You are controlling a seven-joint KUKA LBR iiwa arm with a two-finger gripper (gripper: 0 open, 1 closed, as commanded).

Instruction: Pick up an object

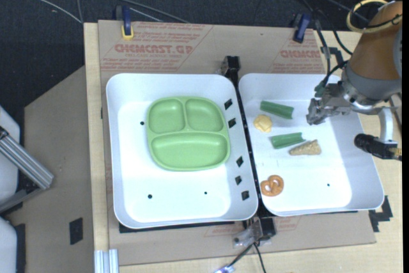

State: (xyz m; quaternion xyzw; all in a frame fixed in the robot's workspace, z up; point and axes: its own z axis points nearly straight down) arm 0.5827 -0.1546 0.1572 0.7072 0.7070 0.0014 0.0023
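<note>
The right bin holds several small food pieces: a dark green strip near the back, a yellow lump beside the divider, a lighter green strip, a tan wedge just below it, and an orange pretzel near the front left. My gripper hangs over the back right part of this bin, just right of the dark green strip and above the tan wedge. Nothing shows between its fingertips.
The left bin carries a green divided plate. A black clipped divider runs between the bins. The grey and orange arm reaches in over the right bin's far right side. Cables lie behind the bench.
</note>
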